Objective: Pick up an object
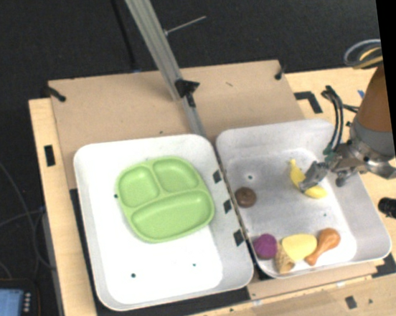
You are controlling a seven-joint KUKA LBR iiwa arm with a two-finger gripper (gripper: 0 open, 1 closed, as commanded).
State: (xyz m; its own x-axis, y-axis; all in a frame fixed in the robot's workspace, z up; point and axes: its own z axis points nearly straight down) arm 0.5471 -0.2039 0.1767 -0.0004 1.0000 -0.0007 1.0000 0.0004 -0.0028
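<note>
My gripper (312,179) is low in the right bin (268,144), near its right wall, with the arm reaching in from the right. It sits directly over a yellow banana-like toy (297,172); yellow pieces show on both sides of the gripper tip, one up-left and one below it. The part of the toy under the tip is hidden, so I cannot say whether it is gripped. A small brown round toy (245,196) lies at the bin's left side.
Along the right bin's front edge lie a purple toy (265,244), a yellow lump (298,244), a tan cone-like piece (284,260) and an orange drumstick (323,242). A green divided plate (165,198) rests in the left bin (163,281). A metal pole (162,50) rises behind the bins.
</note>
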